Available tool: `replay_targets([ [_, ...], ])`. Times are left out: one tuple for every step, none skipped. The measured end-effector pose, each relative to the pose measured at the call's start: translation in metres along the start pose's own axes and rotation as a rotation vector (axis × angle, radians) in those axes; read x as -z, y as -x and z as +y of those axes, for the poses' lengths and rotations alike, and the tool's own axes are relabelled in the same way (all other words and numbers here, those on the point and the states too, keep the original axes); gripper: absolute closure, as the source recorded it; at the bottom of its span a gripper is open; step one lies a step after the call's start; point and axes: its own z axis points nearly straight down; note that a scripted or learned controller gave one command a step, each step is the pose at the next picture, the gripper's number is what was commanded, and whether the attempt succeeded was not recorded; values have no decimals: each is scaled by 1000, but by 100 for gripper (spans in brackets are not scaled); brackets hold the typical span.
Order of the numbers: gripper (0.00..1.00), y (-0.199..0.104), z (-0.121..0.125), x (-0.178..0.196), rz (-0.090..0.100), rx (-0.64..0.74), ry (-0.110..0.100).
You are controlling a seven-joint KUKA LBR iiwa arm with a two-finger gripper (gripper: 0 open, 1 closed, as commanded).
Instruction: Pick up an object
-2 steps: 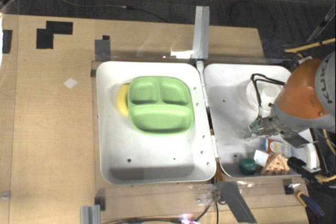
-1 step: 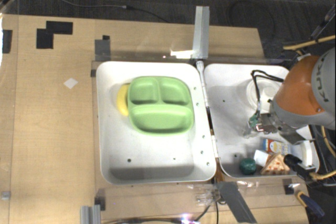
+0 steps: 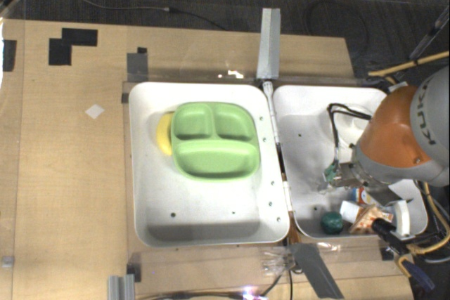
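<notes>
The left bin [image 3: 151, 172] holds a green sectioned tray [image 3: 214, 140] with a yellow object [image 3: 163, 133] poking out from under its left side. In the right bin [image 3: 302, 151] a dark green ball [image 3: 332, 223] lies near the front wall, beside a white and blue object [image 3: 349, 209], a brown patterned packet [image 3: 363, 219] and a white cylinder [image 3: 402, 217]. My gripper [image 3: 336, 175] hangs low over the right bin, just above and behind those items, below the orange band [image 3: 390, 137]. Nothing can be seen held in it.
A metal divider post [image 3: 268, 42] rises behind the gap between the bins. Black cables [image 3: 344, 112] loop over the back of the right bin. Black markers [image 3: 70, 44] sit on the wooden bench at the far left.
</notes>
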Motion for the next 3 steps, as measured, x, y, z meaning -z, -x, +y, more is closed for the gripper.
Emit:
replay_targets([
  [100, -4, 1, 0, -3, 46, 1],
  [100, -7, 1, 0, -3, 90, 1],
  [100, -4, 1, 0, 2, 155, 0],
])
